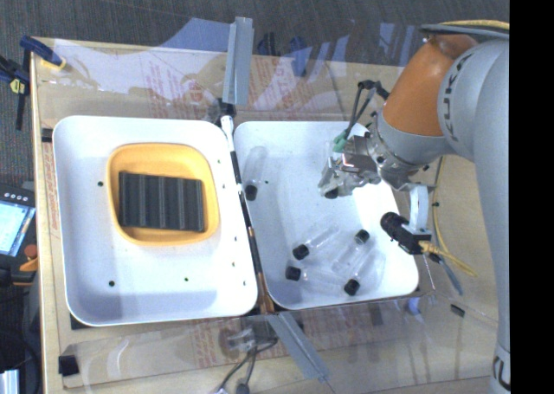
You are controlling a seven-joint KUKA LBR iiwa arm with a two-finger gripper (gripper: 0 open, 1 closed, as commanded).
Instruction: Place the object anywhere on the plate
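A yellow plate (161, 158) with a dark ribbed centre lies in the left bin (86, 280). In the right bin (277, 210), several clear vials with black caps lie about: one by the left wall (253, 176) and a cluster near the front (333, 262). My gripper (336, 183) hangs over the right bin's upper middle, its tips close to the floor. I see a small dark cap right at its tips; whether that belongs to a vial it holds is unclear.
A raised divider (241, 210) separates the two bins. The arm's orange band (415, 98) and grey body cover the right bin's far right side. A black fitting (398, 229) sits over the bin's right edge.
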